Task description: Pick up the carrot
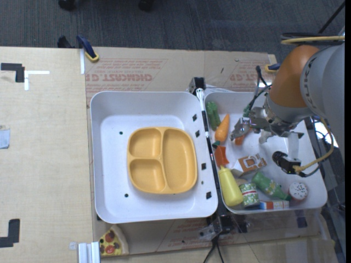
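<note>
Nothing of the pickup is done yet, as far as you can see; the carrot [222,127] lies in the right bin [315,199] near its upper left corner, beside the divider, its green top towards the rear; the gripper [239,131] hangs just to its right, close but apart; whether it is open or closed you cannot tell; you have the reach, the grasp and the lift all left.

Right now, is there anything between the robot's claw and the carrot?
No. In the camera view, only bare white bin floor lies between the gripper and the carrot, which sits just beside it.
</note>
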### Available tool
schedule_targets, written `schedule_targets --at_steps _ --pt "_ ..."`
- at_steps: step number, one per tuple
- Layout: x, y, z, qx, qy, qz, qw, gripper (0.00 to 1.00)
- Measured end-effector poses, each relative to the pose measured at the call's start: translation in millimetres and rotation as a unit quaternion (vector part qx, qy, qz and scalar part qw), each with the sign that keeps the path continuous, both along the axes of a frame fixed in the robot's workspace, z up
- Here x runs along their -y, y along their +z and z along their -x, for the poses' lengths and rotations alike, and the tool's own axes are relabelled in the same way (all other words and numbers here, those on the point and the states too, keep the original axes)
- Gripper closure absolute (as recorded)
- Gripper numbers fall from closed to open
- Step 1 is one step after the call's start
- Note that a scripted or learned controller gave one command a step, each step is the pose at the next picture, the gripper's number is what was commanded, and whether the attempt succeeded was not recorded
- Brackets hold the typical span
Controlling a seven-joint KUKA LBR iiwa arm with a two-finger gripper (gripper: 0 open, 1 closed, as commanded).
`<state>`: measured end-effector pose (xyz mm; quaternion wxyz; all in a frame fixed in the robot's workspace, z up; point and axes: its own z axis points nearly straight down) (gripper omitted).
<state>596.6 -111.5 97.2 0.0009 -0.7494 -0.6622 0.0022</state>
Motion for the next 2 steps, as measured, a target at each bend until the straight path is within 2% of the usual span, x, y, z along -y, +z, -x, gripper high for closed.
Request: schedule_targets --at_steps 1,2 --pt "-11.0 -5.3 -62.4 0.002 -0.118 0.0006 0.993 0.0" --pt "-75.2 94.1 -47.8 0.001 -0.305 0.0016 0.9525 0.0"
